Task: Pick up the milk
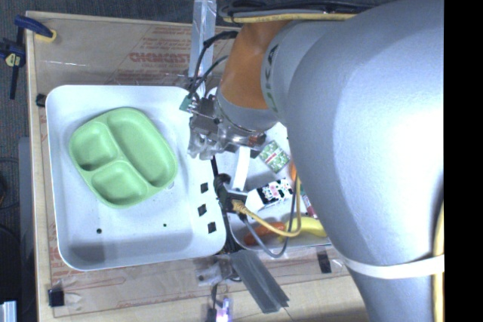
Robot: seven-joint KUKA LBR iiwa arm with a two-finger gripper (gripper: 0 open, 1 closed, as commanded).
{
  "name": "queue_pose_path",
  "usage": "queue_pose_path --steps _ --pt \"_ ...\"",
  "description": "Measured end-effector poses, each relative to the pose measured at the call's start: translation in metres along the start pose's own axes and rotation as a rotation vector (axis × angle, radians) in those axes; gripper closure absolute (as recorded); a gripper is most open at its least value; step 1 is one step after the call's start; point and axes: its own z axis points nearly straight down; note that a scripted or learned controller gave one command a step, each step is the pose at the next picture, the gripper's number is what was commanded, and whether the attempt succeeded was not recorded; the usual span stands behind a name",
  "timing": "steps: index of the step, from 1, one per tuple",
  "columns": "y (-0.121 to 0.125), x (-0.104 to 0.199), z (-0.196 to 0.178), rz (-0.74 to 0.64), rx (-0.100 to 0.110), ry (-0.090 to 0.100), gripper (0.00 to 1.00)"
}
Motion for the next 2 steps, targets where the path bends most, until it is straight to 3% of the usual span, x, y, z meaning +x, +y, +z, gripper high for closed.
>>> queue_pose_path --steps 1,2 --pt "0.040 -0.083 -0.152 -0.042 -0.002 0.000 1.00" --pt "0.072 -0.059 -0.051 -0.204 0.001 -0.001 1.00"
